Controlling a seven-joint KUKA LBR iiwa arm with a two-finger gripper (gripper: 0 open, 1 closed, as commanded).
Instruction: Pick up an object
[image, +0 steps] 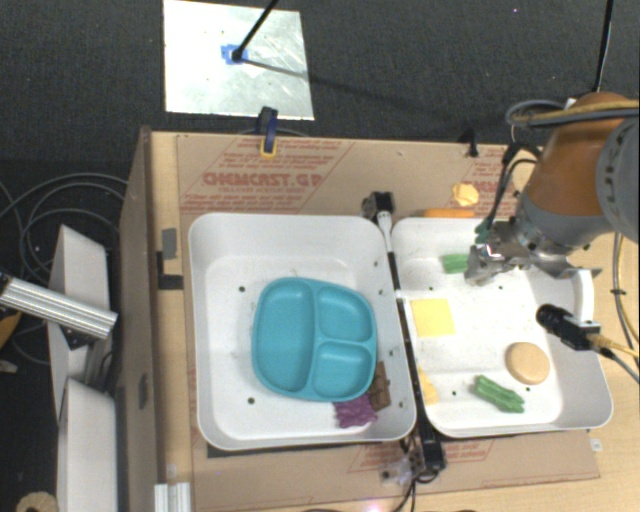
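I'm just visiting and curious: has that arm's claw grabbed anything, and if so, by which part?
It cannot be told. The gripper hangs low over the right bin, beside a small green piece, but nothing shows between its fingers.

i see a turquoise plate (314, 340), a yellow square (433, 318), a tan bun (527, 362) and white bins (230, 240).

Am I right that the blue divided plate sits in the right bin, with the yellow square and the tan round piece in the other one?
Not quite. The camera view shows the blue divided plate in the left bin, not the right. The yellow square and the tan round piece lie in the right bin, so they are in the other one, as you said.
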